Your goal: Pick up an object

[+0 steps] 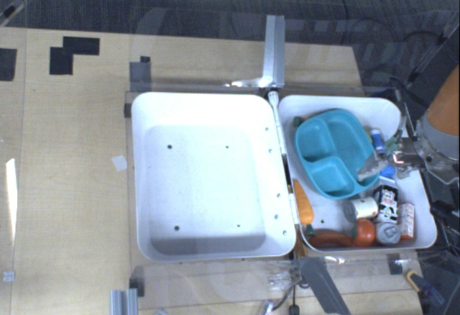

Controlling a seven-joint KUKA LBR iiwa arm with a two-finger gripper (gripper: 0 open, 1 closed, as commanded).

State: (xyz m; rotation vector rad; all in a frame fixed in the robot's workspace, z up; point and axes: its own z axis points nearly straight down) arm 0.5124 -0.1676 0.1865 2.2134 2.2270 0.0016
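The right bin (424, 234) holds a blue two-part plate (332, 152) leaning across its upper half. Along the bin's lower edge lie an orange carrot (305, 206), a dark red long piece (329, 238), a red round fruit (365, 233), a white cup (364, 207), a grey can (389, 234), a black-and-white toy (388, 198) and a red-and-white packet (407, 222). My gripper (384, 162) reaches in from the right and hangs at the plate's right rim, just above the toy. A small blue item (376, 139) sits just above the gripper, by the plate's rim.
The left white bin (144, 184) sits beside the right one, parted by a metal rail (275, 55) and the bins' shared wall. The arm's orange band (445, 101) is at the right edge. Cables (424, 285) trail off the bench's lower right corner.
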